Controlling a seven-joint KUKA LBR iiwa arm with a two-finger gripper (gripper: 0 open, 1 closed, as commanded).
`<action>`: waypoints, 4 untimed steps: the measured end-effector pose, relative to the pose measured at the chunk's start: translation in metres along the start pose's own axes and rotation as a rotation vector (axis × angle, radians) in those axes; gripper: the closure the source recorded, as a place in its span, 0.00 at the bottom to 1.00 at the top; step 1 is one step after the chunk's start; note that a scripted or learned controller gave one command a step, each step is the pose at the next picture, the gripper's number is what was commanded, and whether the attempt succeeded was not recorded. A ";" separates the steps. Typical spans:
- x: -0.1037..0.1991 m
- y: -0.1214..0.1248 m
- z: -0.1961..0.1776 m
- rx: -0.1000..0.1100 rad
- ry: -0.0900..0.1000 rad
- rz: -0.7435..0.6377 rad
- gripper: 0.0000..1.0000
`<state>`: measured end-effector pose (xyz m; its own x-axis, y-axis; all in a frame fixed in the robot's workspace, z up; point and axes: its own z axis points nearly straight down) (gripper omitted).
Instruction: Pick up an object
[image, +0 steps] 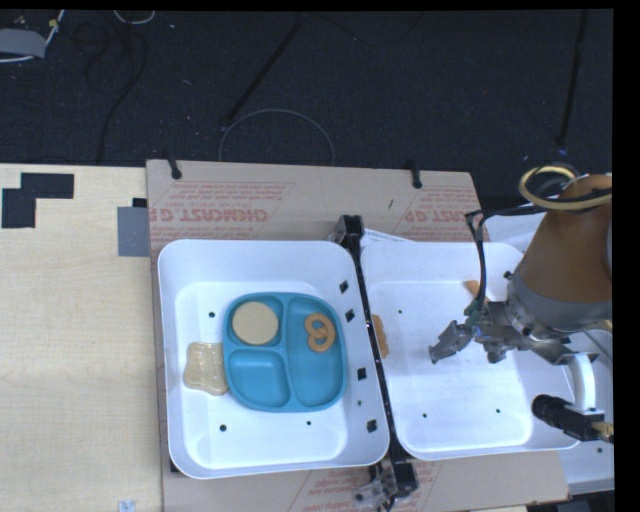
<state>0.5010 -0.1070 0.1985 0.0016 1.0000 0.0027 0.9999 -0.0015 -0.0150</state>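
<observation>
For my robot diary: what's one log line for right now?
gripper: over right bin | fingers: unclear | blue tray: left bin

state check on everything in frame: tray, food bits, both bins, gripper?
Blue three-compartment plastic tray: flat in the left white bin.
Round tan cracker: in the tray's upper left compartment.
Orange pretzel: in the tray's upper right compartment.
Pale toast-shaped piece: on the bin floor, touching the tray's left edge.
Right white bin: gripper over it.
Gripper: low over the right bin, nothing visibly between its fingers.
</observation>
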 end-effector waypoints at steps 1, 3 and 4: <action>0.000 0.002 -0.005 -0.011 -0.001 -0.001 0.00; 0.007 0.004 0.111 -0.007 0.000 -0.002 0.00; 0.006 0.004 0.099 -0.008 0.000 0.006 1.00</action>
<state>0.5036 -0.1011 0.0998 0.0072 1.0000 0.0022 0.9999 -0.0072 -0.0070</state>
